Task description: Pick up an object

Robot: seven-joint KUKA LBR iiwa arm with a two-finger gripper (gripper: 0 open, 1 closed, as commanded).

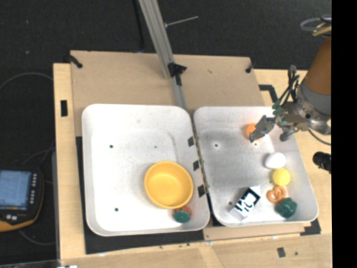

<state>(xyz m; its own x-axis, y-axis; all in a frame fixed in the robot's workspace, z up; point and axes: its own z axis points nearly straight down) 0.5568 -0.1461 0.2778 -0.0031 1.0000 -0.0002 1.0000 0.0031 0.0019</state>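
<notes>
The hand [268, 128] hangs over the upper right part of the right bin [223, 121], its fingers spread on either side of a gap, one dark finger slanting down-left toward a small orange ball [250, 130]. The ball lies just left of that fingertip, touching it or nearly so; it is not between the fingers, so the hand is released and carries nothing. That is the relation the next move turns on: the ball sits a little to the left of the hand, and being round it offers no long axis to line up with. A small shift left and down would probably put the fingers astride it.

Taking the orange ball as landmark, the other candidates lie below and to its right, along the bin's right side: a white egg [275, 161], then a yellow ball [281, 177] just under it, then an orange ring [276, 194] and a green piece [287, 207] close together near the lower right corner. A black-and-white box [245, 202] lies well below the ball. None of these crowds the ball.

Far down-left of the ball, in the left bin [111, 127], stands a yellow bowl [168, 184] with a small green and red piece [182, 214] at its lower edge. Both bins rest on the counter [122, 71].
</notes>
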